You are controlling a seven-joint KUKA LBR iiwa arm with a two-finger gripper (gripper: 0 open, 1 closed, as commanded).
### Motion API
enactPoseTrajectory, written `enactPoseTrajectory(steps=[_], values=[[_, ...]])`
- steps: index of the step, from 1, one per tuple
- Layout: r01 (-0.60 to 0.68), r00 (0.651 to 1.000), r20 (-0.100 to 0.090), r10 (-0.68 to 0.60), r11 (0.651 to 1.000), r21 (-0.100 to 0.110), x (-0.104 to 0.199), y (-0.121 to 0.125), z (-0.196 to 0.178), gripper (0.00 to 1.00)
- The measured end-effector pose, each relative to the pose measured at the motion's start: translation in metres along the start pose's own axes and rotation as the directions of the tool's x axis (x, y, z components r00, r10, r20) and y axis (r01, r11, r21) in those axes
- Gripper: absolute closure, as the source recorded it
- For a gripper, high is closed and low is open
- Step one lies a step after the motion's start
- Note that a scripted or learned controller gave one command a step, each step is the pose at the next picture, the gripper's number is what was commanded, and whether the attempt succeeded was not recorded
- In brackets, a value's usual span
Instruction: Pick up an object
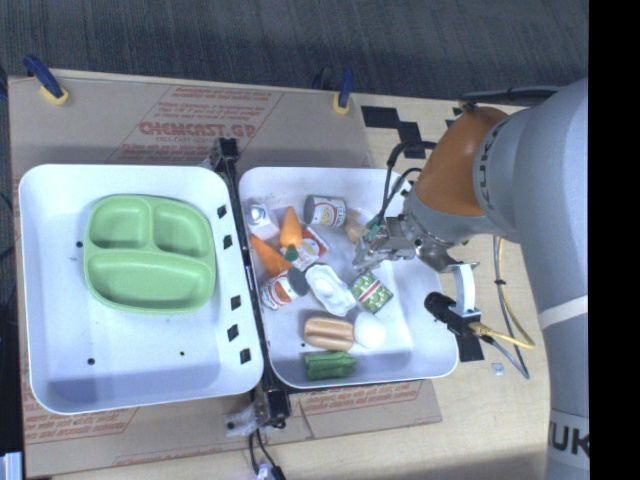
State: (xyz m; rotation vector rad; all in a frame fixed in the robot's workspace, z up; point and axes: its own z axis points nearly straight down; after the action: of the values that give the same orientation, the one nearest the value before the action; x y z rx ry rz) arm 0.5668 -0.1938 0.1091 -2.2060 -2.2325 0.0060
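Observation:
My gripper (374, 253) reaches down into the right bin (425, 358), over its right-middle part. Its tips sit just above a small green and red packet (371, 292). To the left lie a white crumpled item (328, 288), two carrots (281, 238), a small can (325, 211) and a red-labelled bottle (281, 289). A hot dog bun (329, 331), a white egg (371, 335) and a green vegetable (329, 365) lie near the bin's front. Nothing shows between the fingers.
The left bin (60, 368) holds a green divided plate (151, 251). A black divider clip strip (240, 268) runs between the bins. The arm's grey body and orange band (455, 168) cover the right bin's right side. Cardboard (200, 118) lies beneath the bins.

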Motion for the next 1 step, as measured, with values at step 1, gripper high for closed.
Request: enactPoseTrajectory(steps=[1], values=[[0.001,1.000,0.001,-0.001,1.000,0.001,0.0000,-0.0001,0.0001,0.00]])
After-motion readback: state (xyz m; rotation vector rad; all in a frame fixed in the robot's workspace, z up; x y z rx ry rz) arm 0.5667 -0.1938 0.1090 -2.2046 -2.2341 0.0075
